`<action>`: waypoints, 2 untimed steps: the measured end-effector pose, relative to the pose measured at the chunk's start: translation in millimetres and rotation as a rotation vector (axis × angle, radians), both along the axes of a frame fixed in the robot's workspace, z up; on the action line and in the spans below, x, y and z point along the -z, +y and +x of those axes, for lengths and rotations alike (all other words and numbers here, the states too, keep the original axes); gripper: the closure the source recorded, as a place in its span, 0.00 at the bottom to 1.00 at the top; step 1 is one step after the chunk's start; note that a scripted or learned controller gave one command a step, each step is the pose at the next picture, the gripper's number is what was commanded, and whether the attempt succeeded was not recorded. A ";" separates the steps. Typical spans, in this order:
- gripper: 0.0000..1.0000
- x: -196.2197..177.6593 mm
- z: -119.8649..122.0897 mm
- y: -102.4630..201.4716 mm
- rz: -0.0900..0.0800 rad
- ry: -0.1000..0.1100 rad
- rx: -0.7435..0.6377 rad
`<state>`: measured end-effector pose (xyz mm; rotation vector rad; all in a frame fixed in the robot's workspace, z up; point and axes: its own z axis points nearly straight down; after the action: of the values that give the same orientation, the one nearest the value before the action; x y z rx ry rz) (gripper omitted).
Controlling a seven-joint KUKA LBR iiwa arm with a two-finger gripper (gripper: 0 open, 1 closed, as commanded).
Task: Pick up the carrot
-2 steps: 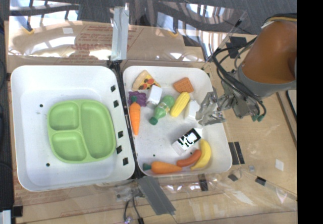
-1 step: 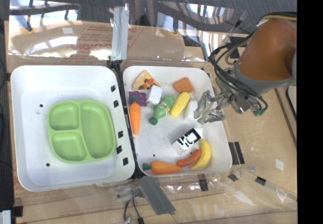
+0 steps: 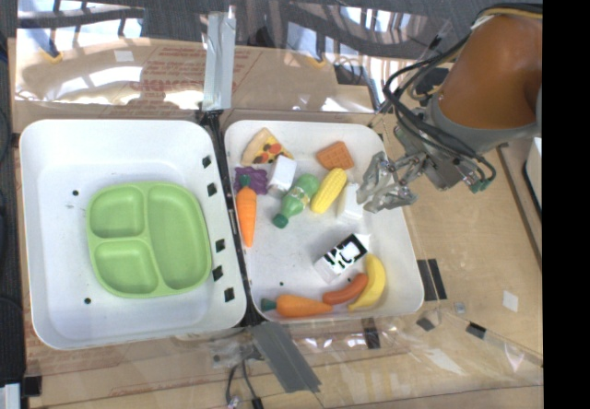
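Along the left wall of the right bin [image 3: 396, 251], near the middle of the frame, lies the carrot [image 3: 246, 216]. Its long axis runs almost straight up and down the picture, with the broad green-topped end toward the top and the thin tip toward the bottom. A purple toy [image 3: 251, 181] sits just above it, touching or nearly so, and a green bottle [image 3: 293, 203] lies just to its right. A second orange, carrot-like piece [image 3: 302, 307] rests along the bottom edge of the same bin, lying crosswise.

The gripper [image 3: 383, 186] hangs over the right rim of that bin, well apart from the carrot. Whether the claw is apart or together I cannot tell. Nothing is seen held in it.

The task looks to be at the approach step. The next move probably calls for travel leftward across the bin, then a descent with the claw set across the carrot's narrow width, keeping off the wall.
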<state>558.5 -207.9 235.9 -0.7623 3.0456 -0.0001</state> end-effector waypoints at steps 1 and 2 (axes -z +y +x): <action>1.00 -89.3 31.0 -0.7 -0.003 -0.006 -0.248; 1.00 -4.7 -45.6 -1.4 0.004 0.008 -0.329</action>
<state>512.9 -209.3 240.6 -1.2529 2.8859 0.0096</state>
